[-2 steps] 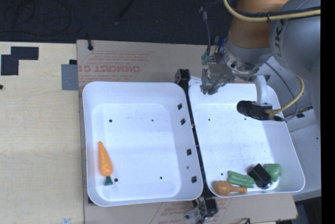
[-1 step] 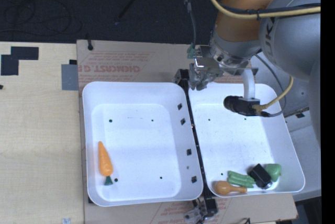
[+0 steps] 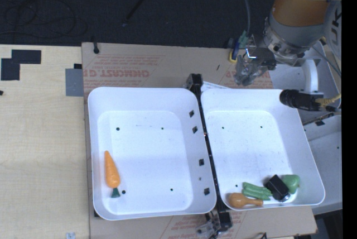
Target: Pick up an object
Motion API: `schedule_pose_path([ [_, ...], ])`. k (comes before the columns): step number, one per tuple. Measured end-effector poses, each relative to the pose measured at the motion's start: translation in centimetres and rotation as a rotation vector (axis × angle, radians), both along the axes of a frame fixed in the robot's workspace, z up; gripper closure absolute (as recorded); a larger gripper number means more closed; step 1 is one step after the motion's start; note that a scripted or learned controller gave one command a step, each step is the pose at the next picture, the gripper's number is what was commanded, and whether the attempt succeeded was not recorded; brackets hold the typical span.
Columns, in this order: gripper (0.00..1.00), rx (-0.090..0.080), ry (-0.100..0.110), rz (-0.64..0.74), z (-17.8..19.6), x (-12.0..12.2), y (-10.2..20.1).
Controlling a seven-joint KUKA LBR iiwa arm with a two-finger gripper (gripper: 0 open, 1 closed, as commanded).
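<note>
An orange toy carrot [image 3: 111, 171] lies near the front left corner of the left bin [image 3: 139, 101]. In the right bin [image 3: 304, 137], at its front right corner, sit a green pea pod [image 3: 256, 191], a black block [image 3: 277, 187], a green rounded piece [image 3: 291, 181] and an orange-tan pear-like piece [image 3: 243, 200], all close together. My gripper [image 3: 245, 71] hangs above the far edge of the right bin, well away from all of these. Nothing shows between its fingers.
A brown cardboard sheet [image 3: 145, 62] lies under both bins. A black clip-like divider [image 3: 202, 137] runs between the bins. A black cylinder [image 3: 298, 100] juts in beside the right bin's far right edge. Cables lie on the dark floor behind.
</note>
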State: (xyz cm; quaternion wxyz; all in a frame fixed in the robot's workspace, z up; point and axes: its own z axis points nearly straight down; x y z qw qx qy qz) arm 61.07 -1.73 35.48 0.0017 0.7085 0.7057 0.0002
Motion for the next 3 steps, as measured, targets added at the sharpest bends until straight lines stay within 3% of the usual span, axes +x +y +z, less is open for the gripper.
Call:
schedule_pose_path([
  [1,1.00,0.001,0.011,-0.001,-5.2,-2.1,-4.9],
  [2,1.00,0.004,0.002,0.012,-2.1,-0.3,3.5],
  [3,1.00,0.001,0.012,0.000,-6.7,-4.0,-0.4],
])
